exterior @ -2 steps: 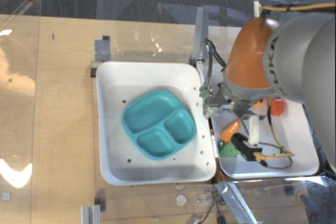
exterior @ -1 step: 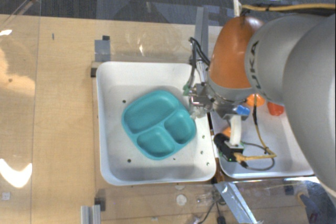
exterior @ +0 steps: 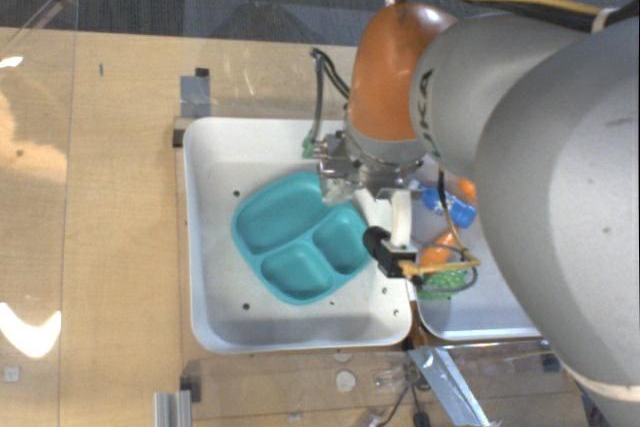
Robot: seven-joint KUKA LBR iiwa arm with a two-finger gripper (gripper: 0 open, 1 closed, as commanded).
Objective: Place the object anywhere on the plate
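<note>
Grey and bulky, the robot arm [exterior: 540, 145] fills the space right of and above the plate, sweeping in over the right bin [exterior: 480, 320]. An orange band [exterior: 385, 75] caps its wrist. Below that band the hand [exterior: 345, 183] points down at the plate's upper right edge, in contact with or just above the rim. The wrist hides its tip, so I cannot tell whether it is open, closed or gripping anything. The plate [exterior: 295, 235] is teal, with rounded corners and three compartments: one large one on the side away from the hand and two smaller ones. It lies tilted in the left bin [exterior: 205, 215], a shallow white tray on a pale wooden desk [exterior: 100, 215]. Right of the plate, past the wall between the bins, small toys sit in the right bin — a blue piece [exterior: 457, 212], an orange piece [exterior: 465, 187] just above it, another orange piece [exterior: 436, 255] and a green piece [exterior: 440, 283]. All lie off the plate.
</note>
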